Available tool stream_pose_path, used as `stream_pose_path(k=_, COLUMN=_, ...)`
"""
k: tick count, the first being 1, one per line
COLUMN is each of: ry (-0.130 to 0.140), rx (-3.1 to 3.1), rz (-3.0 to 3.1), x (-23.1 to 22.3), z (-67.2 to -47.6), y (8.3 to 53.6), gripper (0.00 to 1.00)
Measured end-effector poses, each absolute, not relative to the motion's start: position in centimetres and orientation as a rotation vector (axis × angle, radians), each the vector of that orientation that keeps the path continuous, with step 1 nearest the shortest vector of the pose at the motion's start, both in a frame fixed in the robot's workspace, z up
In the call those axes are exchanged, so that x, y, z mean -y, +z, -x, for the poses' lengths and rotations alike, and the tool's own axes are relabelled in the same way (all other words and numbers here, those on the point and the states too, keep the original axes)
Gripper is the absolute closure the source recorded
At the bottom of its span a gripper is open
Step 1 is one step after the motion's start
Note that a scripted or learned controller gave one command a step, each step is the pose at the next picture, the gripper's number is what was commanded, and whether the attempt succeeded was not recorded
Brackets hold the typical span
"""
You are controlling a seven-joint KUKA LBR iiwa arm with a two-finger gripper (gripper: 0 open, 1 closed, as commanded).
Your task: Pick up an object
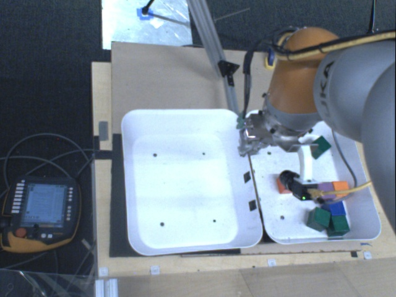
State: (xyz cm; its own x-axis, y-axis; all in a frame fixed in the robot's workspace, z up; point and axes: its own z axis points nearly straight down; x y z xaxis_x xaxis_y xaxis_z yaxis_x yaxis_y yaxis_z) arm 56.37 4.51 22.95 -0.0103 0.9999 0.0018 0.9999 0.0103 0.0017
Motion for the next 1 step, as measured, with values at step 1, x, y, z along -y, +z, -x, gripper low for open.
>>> stream_pose_path(k=1, ry=-0.008, rx=2.234, rz=2.21, x=-9.73, z=-58.23, y=24.09, gripper=1.0)
